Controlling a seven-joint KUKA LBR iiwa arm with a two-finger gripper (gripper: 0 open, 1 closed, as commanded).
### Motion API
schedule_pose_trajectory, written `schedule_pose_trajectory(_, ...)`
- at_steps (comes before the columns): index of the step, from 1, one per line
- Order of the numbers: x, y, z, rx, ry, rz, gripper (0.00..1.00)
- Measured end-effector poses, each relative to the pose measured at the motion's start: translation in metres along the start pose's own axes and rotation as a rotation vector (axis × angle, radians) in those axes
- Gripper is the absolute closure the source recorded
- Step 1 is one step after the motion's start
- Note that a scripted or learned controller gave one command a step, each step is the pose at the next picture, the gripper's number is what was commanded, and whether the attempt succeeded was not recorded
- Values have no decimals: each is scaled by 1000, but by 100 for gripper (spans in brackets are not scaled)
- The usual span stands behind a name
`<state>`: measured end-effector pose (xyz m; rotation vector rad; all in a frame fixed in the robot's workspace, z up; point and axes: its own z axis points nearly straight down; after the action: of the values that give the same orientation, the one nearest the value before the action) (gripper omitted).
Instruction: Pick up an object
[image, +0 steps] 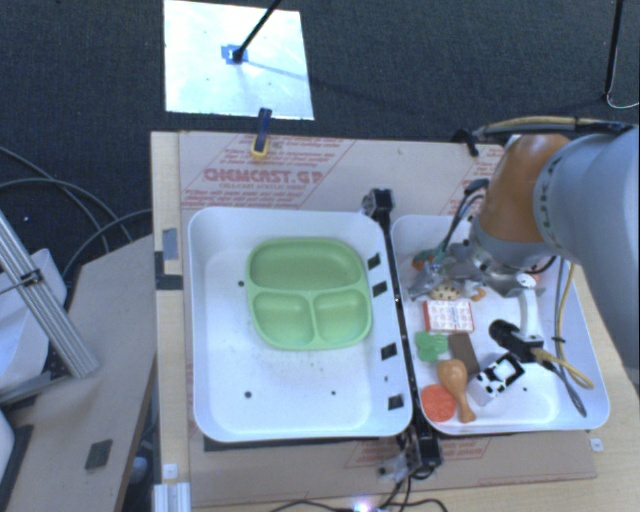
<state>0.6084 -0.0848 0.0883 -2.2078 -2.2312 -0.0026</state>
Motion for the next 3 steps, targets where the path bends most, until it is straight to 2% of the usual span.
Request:
schedule_pose_trajectory(1, -6, 56, 5, 31, 2, 10, 0)
schedule_pose_trajectory(2, -6, 53, -3, 35, 3, 9, 100)
schedule_pose_trajectory(3, 57, 62, -101, -9, -2, 2, 100)
